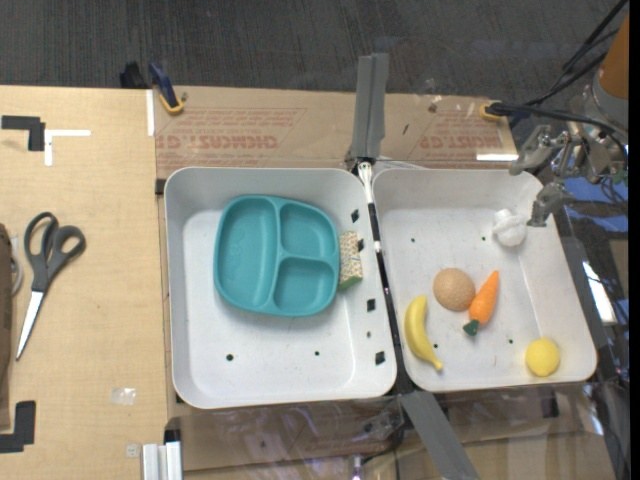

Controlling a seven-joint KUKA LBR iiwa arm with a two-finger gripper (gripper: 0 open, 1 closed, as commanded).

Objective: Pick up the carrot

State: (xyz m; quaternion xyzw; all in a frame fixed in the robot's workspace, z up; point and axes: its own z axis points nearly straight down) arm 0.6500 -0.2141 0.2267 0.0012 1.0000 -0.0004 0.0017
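The orange carrot (484, 298) lies in the right bin (570, 268), slanted, with its green stub pointing toward the near side. It rests right beside a brown egg-shaped ball (454, 289). My gripper (534, 184) hangs over the bin's far right corner, well above and behind the carrot. Its two fingers stand apart with nothing between them. A small white object (510, 230) lies just below the lower finger.
A banana (421, 334) and a yellow lemon (542, 357) lie near the right bin's front. The left bin (190, 348) holds a teal divided plate (277, 255) and a sponge (350, 258). Scissors (45, 258) lie on the bench at the far left.
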